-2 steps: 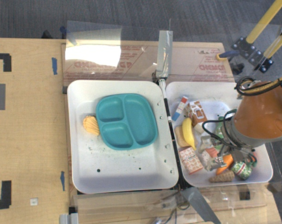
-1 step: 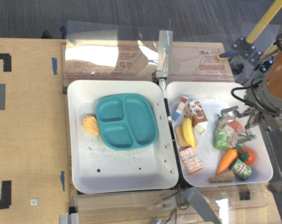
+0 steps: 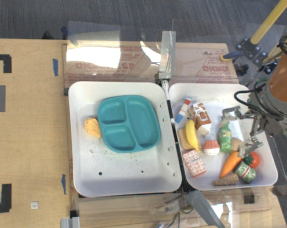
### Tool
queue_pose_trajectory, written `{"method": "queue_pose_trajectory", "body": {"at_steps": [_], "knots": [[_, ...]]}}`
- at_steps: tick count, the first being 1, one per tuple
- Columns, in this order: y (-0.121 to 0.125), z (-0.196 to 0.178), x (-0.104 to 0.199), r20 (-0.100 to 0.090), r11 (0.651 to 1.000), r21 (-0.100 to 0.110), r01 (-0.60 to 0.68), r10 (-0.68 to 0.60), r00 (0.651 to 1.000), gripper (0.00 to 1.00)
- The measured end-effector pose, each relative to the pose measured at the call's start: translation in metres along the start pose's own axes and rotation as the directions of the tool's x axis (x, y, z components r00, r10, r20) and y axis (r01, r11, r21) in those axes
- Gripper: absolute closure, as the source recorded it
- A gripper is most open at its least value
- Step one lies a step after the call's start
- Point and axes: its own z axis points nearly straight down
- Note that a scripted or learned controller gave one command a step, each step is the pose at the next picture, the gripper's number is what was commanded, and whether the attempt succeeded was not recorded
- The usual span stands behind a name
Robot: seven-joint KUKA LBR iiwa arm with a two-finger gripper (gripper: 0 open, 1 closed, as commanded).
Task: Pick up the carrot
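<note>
Tapered orange carrot (image 3: 231, 162) beside metal end effector (image 3: 251, 146), glossy white bin (image 3: 269, 177)

You get one fixed camera, high above counter (image 3: 29, 127), slanted down; both bins (image 3: 86, 175) mid-frame, arm (image 3: 281, 87) entering at 3 o'clock.

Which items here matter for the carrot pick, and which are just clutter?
Job: carrot, gripper, right bin.
Clutter: banana, green bottle, teal tray, left bin, small cartons, yellow shell-shaped toy.
</note>
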Motion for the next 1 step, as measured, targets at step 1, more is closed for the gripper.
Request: {"method": "queue_pose_trajectory", "body": {"at_steps": [1], "knots": [[0.018,0.1282,-0.0017,-0.01,0.986,-0.011,0.166,-0.166,0.986,0.0]]}}
